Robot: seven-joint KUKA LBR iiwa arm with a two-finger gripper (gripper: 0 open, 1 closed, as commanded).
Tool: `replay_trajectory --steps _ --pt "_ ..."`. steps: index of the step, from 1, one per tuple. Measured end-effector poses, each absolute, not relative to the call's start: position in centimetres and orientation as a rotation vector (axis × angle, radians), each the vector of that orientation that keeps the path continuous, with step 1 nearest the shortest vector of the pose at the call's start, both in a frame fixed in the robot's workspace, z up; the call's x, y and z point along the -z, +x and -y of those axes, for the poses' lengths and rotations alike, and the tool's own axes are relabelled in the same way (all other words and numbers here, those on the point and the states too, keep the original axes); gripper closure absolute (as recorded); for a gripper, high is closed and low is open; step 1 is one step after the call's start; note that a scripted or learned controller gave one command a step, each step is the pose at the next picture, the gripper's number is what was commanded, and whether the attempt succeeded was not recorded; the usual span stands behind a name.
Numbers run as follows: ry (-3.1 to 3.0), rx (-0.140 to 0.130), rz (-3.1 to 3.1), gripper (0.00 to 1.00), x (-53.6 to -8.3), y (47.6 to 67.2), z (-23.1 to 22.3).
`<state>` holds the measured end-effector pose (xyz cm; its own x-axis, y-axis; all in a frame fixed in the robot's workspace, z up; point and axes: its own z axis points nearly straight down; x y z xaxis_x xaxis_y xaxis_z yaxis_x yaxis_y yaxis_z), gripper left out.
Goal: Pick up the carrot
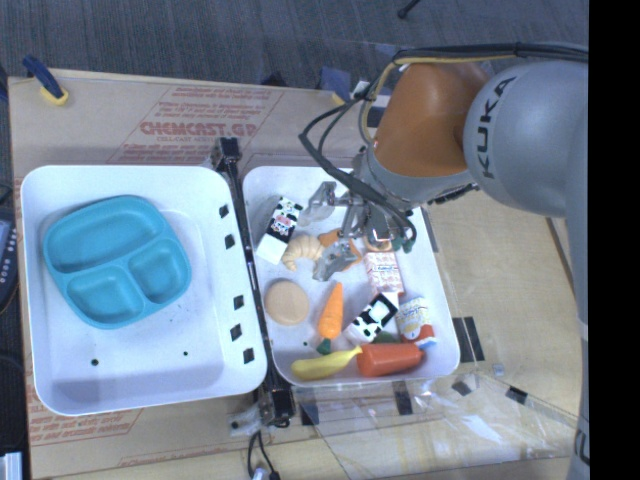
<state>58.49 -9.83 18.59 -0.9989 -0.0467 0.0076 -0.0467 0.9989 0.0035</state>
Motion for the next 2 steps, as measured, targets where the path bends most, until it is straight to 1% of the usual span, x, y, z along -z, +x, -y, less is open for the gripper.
replay_trajectory --steps 1,2 --pt "-0.234 0.001 3.129 0.00 -11.0 54.6 10.0" --pt "-0.059 0.000 3.141 0.00 -9.2 51.1 12.2"
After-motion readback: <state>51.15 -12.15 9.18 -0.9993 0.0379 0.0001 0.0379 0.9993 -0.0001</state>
